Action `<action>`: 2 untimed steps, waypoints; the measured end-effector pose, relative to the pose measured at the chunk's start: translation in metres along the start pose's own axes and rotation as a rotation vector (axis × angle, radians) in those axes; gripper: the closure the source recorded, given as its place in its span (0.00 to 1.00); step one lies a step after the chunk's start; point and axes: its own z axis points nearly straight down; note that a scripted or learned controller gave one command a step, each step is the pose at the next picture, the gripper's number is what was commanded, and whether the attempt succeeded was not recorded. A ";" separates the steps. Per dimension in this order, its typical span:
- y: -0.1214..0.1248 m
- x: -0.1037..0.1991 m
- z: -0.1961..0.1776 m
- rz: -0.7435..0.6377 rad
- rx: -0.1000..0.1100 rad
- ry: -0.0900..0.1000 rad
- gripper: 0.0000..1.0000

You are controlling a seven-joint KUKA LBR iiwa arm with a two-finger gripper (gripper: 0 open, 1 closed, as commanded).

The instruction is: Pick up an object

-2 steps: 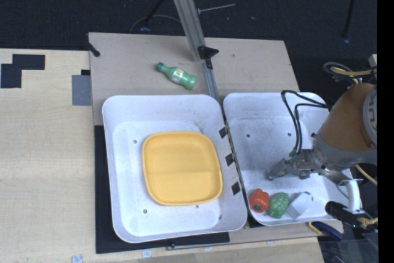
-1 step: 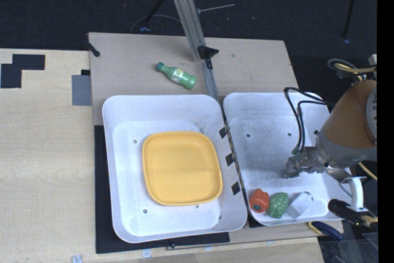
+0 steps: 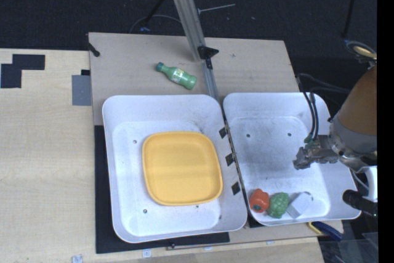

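Observation:
In the right bin (image 3: pixel 271 109) three small things lie along the near edge: a red-orange pepper-like toy (image 3: pixel 259 200), a green lumpy toy (image 3: pixel 278 204) and a pale grey-white block (image 3: pixel 299 204). My gripper (image 3: pixel 306 158) hangs at the bin's right side, above and slightly right of those items, with bare bin floor between it and them. Nothing shows between its fingers. The left bin (image 3: pixel 120 117) holds a yellow square plate (image 3: pixel 182 167).
A green bottle (image 3: pixel 176 76) lies on the bench behind the left bin. A slanted metal rail (image 3: pixel 191 12) rises from behind the gap between the bins. Black clips sit along the divide between the bins. Cables loop over the right bin's far right rim.

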 end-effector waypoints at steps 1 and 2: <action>0.010 0.001 -0.056 0.000 0.001 0.000 1.00; 0.011 0.000 -0.075 0.000 0.003 0.001 1.00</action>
